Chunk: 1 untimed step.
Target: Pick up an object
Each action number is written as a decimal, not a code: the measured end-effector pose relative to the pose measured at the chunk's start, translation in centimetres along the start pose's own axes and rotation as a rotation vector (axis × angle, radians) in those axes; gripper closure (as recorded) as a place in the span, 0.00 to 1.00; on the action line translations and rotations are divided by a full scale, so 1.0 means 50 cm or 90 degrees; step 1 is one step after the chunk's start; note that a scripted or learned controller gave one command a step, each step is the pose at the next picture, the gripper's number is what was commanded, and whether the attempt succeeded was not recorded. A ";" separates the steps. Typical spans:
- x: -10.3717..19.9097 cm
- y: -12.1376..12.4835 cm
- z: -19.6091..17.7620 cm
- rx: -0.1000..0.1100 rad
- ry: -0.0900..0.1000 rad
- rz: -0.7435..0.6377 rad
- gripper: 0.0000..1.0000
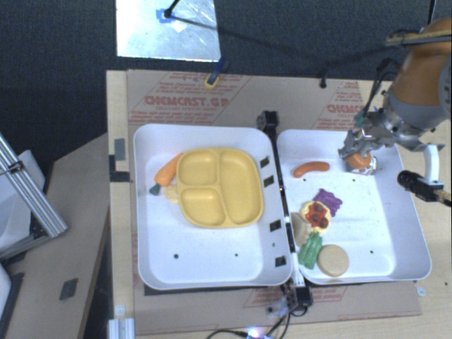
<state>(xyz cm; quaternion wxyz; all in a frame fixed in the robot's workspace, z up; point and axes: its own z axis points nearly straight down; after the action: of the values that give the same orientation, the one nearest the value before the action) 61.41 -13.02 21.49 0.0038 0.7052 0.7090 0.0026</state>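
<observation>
Here, the grey arm's pincer (pixel 359 151) sits low over a small orange object (pixel 361 162) near the far edge of the right bin (pixel 402 221), its fingers down around the object, though whether they grip it cannot be told. Elsewhere in that bin lie an orange sausage (pixel 311 168), a purple piece (pixel 329 200), a green piece (pixel 310 250) and a tan round (pixel 332 260) toward the near edge, while the left bin (pixel 152 189) carries a yellow divided plate (pixel 214 187) with a carrot (pixel 168 169) at its left side.
</observation>
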 end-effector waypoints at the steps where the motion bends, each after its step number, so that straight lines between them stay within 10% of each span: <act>1: 0.000 0.002 -0.021 0.003 0.001 0.000 1.00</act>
<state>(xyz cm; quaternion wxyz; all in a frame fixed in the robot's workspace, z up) 61.52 -13.01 22.53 0.0017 0.7053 0.7089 0.0012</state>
